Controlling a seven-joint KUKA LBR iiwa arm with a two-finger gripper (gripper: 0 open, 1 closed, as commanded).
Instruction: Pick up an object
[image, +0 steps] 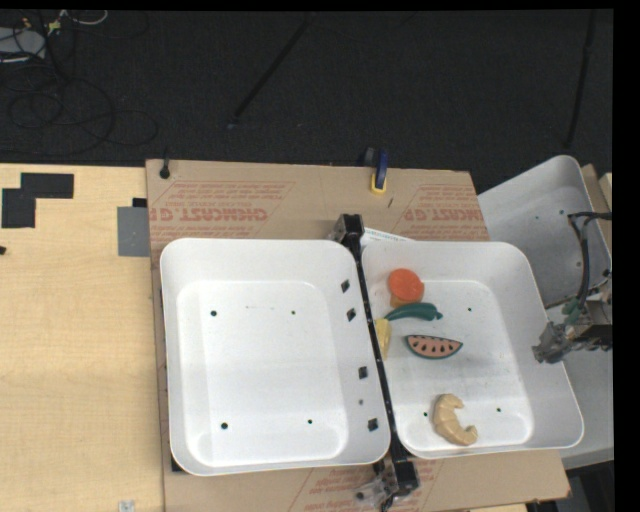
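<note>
The right white bin (520, 300) holds several small toys. An orange round piece (405, 284) lies near its back left, with a green pepper-shaped piece (413, 313) just in front of it. A watermelon slice (433, 346) sits mid-bin. A tan curved piece (454, 419) rests near the front rim. A small yellow piece (382, 336) leans against the bin's left wall. My gripper (555, 347) hangs low just outside the bin's right rim, small and dark against the grey base, away from all the toys.
The left white bin (200, 300) stands beside the right one, with a black divider strip (365, 340) between them. Both rest on a cardboard sheet (250, 200) with a blue and yellow clamp (379, 172) at its back edge. Wooden bench top (70, 350) stretches left.
</note>
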